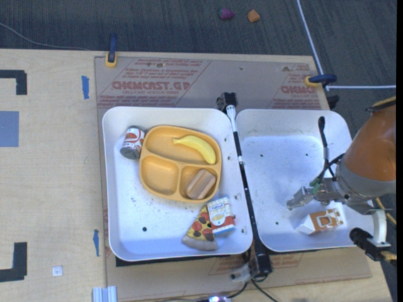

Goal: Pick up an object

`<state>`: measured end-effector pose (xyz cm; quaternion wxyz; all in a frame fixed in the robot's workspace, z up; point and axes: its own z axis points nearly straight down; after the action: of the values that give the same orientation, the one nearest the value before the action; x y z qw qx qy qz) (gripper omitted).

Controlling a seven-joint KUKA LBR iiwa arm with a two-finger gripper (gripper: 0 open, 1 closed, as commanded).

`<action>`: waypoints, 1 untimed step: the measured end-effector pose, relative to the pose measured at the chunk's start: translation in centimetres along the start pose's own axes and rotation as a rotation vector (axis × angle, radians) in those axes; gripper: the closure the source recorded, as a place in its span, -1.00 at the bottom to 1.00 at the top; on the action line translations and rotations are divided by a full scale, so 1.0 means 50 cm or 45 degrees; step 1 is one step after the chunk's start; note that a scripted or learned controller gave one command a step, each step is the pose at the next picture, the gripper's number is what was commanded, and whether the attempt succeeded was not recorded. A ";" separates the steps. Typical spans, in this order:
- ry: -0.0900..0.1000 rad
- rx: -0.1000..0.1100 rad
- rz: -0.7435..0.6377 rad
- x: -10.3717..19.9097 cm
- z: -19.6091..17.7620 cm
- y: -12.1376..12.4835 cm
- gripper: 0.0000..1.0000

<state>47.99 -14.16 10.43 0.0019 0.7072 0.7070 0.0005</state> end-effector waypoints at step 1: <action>-0.008 -0.006 0.006 0.061 0.031 0.002 -1.00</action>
<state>48.08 -11.12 8.87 0.0060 0.7089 0.7052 0.0000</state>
